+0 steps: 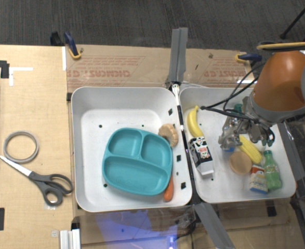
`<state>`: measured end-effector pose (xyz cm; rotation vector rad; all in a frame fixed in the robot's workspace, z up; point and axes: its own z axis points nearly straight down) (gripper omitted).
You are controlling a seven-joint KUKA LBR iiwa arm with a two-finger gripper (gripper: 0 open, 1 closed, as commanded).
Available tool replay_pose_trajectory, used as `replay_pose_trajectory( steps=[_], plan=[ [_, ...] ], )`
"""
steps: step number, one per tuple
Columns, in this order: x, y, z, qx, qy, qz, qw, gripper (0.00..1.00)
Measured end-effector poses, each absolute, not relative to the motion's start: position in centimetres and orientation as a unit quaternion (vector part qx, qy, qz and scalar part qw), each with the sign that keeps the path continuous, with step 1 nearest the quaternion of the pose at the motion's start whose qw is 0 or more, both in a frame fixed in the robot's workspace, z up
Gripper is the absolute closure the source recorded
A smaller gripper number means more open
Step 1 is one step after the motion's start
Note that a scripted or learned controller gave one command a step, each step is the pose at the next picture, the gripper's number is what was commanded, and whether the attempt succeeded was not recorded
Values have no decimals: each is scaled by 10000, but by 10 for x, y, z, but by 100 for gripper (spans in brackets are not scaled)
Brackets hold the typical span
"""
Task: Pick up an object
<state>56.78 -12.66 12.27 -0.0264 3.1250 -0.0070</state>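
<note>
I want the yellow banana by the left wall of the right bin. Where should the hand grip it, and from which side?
Probably grip the curved yellow banana across its middle, coming straight down from above. It lies flat, running up and down the view close to the white right bin's left wall, with the small black-and-white carton just below its lower end. So the fingers should close across its narrow width, though the wall side looks tight.

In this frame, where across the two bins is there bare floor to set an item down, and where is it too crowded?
Left bin: bare floor along the top and left, beside the teal tray. Right bin: a bare patch between the milk carton and the round brown item. Crowded beneath the gripper, around the corn and green bottle.
</note>
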Motion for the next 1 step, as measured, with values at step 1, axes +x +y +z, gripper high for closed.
replay_pose_trajectory(
  steps=[1],
  plan=[
    [568,-126,123,-85,9999,-21,82,0]
  ],
)
